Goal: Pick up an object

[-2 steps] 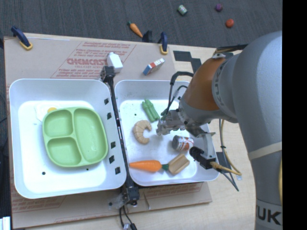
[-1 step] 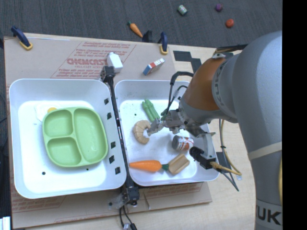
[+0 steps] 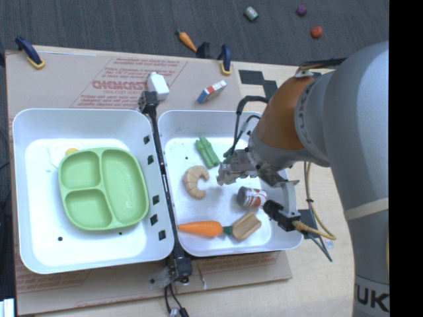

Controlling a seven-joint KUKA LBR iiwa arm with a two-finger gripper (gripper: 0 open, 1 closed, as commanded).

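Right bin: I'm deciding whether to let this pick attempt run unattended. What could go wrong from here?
1. The pincer sits between the croissant and the small can, so it might nudge either aside instead of gripping it.
2. The can, bread piece and carrot lie near each other, so the pincer might disturb a neighbour.
3. The arm's bulk hides the right bin's right side, so a failed grasp may be hard to spot.

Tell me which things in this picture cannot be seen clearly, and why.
- Gripper: whether it is open or shut, blurred and dark in the camera view.
- Can: label too small to read, arm covers part.
- Right bin: right wall hidden by the arm.
- Floor bits: too small to identify.
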